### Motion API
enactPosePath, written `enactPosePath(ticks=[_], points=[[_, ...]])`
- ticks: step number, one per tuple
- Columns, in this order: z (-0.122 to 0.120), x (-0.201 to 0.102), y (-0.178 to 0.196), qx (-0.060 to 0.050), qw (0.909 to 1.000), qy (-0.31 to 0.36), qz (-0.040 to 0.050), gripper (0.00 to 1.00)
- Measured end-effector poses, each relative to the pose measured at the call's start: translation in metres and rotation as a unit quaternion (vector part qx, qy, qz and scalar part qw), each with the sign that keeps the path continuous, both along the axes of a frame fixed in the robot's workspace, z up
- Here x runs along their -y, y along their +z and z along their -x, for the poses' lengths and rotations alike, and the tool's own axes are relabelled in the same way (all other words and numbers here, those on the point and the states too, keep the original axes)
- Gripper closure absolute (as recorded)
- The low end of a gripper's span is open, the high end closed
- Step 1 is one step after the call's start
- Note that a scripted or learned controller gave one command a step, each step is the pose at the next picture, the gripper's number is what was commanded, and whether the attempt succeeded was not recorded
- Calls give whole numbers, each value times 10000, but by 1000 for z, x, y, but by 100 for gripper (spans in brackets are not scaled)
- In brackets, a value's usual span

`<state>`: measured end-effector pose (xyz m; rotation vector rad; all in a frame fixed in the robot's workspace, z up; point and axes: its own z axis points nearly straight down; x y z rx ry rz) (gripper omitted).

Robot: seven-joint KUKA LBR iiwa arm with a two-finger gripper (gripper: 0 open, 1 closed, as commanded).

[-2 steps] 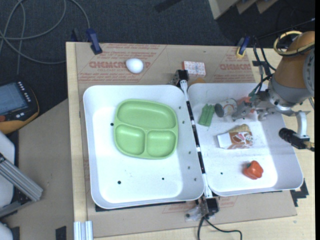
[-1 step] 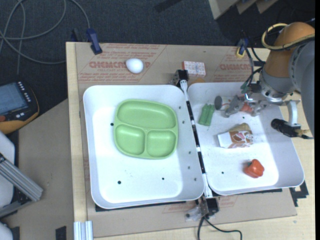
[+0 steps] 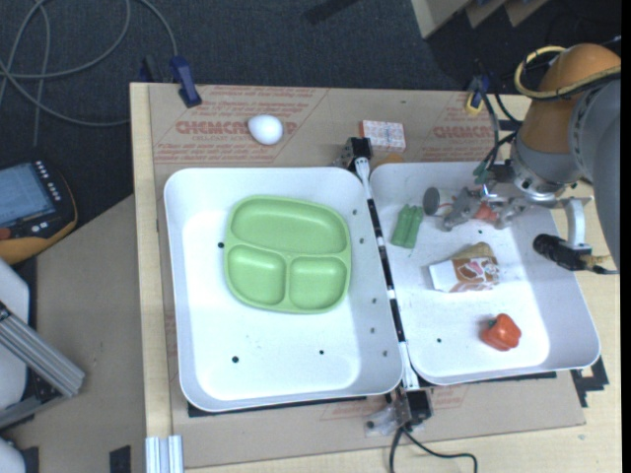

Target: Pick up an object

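Blurring gripper (image 3: pixel 471 208), fingers unclear, arm (image 3: pixel 567 116) cropped

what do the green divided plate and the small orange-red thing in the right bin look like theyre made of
Green divided plate: likely molded plastic, matte, with one even colour, soft rounded rims and three pressed compartments. Orange-red object: probably plastic or rubber, slightly glossy, with a faint highlight on top; too small to be sure. Both lie in white bins that look like smooth plastic.
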<state>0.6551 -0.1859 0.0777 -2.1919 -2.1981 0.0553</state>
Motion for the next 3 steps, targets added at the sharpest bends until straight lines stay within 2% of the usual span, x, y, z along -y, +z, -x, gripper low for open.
enactPosePath(ticks=[2,3], points=[[0,-8,0,10,10000,-10,12,0],[-2,-22,11,46,10000,-10,5,0]])
